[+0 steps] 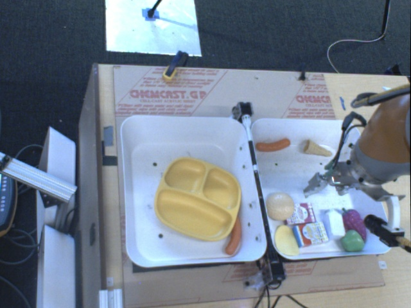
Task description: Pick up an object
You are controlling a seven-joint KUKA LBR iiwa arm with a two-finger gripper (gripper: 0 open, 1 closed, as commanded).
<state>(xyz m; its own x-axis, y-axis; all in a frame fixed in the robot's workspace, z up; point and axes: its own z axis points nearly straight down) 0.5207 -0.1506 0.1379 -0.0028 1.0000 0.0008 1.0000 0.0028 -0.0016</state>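
I have one fixed camera, mounted above the counter (192, 85) and looking down at a slant. It sits far enough back to take in both the left bin (138, 172) and the right bin (289, 130) whole, plus dark floor (51, 37) beyond the counter's far and left edges. The arm (385, 140) enters from the right side.

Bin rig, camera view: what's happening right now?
The KUKA arm reaches in over the right bin, its gripper low above bare floor near the bin's middle, with nothing visibly held. Toy food lies around it: a sausage and a cheese wedge toward the far wall, a round bun, small cartons and a green pepper along the near side. The left bin holds a yellow divided tray with a second sausage beside it.
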